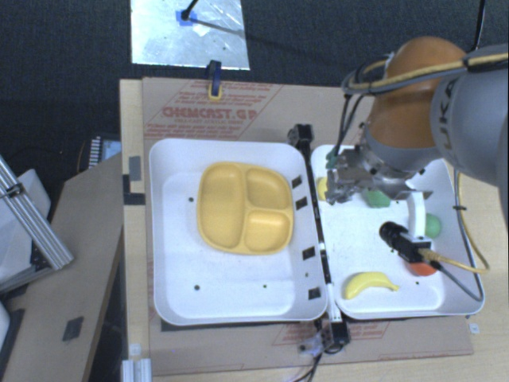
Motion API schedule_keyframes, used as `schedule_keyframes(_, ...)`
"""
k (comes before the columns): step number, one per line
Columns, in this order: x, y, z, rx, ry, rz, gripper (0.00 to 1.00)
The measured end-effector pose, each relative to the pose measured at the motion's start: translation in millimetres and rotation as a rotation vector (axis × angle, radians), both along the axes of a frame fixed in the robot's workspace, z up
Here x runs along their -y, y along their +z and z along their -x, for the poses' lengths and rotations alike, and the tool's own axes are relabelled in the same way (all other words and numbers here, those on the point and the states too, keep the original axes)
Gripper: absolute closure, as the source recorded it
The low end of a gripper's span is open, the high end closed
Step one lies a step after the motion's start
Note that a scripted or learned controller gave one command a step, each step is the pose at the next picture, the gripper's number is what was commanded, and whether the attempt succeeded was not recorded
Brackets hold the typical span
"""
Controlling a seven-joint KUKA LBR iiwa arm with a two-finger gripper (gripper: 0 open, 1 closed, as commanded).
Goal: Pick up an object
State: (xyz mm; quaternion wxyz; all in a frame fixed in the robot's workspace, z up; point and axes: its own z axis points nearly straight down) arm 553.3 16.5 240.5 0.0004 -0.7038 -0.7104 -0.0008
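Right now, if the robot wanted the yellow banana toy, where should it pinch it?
Probably across the middle of the banana, coming straight down from above. It lies flat on the floor of the right bin, curved, with its ends tapering, so the middle is the thickest, steadiest part. Bare floor lies on both long sides, leaving room for a finger on each. The gripper is farther back in that bin.

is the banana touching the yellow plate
Apart. The camera view shows the banana lying in the right bin, while the yellow plate sits in the left bin, with the divider between them.
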Motion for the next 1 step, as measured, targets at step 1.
schedule_keyframes(1, -44.7, -10.6, 2.3, -0.001, 0.000, 0.000, 1.00)
